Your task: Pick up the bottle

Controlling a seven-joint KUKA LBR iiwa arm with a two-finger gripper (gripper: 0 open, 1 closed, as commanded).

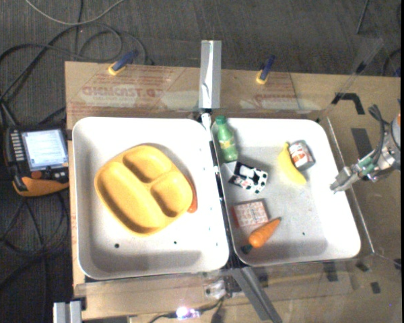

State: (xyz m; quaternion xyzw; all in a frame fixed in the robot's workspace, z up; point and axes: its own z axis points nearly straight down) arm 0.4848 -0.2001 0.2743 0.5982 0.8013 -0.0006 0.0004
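1 bottle (224, 138), 2 bins (87, 247)

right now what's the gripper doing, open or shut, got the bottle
Gripper: cannot be told; it sits over the right bin's right rim, well apart from the green bottle lying at that bin's upper left.

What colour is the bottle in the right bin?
Green, with a lighter label; the bottle shows in the camera view.

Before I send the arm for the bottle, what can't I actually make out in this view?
- Gripper: small and blurred at the right bin's edge; its state is unreadable.
- Bottle: label too small to read; it lies against the divider, so its far side is hidden.
- Orange item: mostly hidden behind the yellow tray.
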